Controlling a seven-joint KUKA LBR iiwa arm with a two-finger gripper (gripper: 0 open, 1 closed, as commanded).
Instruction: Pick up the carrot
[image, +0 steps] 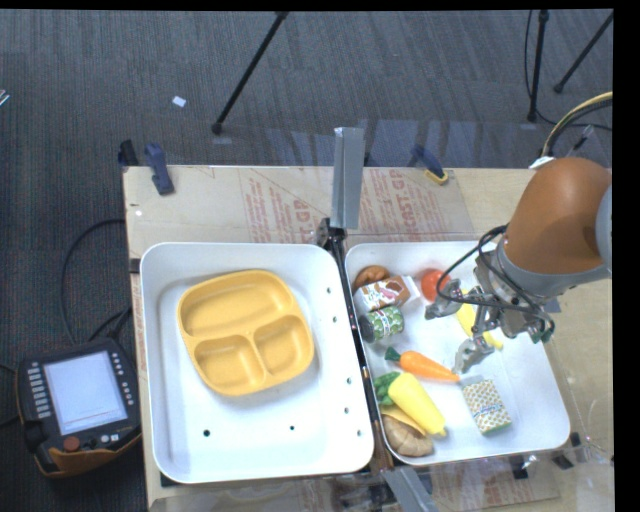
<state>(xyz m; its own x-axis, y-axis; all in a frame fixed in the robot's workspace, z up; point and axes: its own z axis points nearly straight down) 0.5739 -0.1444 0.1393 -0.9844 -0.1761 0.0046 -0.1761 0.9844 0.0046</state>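
While the end effector (478, 345) hangs low over the right bin (535, 410), the carrot (428, 366) lies just below and to the camera-left of its tips, orange body pointing toward them and green top away, not yet between the fingers. I cannot tell from this slant how wide those fingers stand, since the wrist and cabling crowd the view. The step in hand looks like the final approach, and doing it well means closing across the carrot's narrow width, not along its length, so the wrist should turn until the fingers straddle the body at right angles. Aim for the thicker middle; the tapered tip nearest the end effector would likely squirt out under pressure. Neighbours are tight. A corn cob (416, 400) sits just past the carrot on the far side, nearly touching it, a green can (382, 324) lies further off beyond the leafy end, and a patterned box (486, 405) rests almost directly under the fingers. A yellow item (467, 318) is partly hidden behind the tool. Descending straight down onto the carrot's centre, with one finger slipping into the thin gap beside the corn, should avoid nudging either. The yellow tray (245, 331) in the left bin (170, 400) is well apart and irrelevant.
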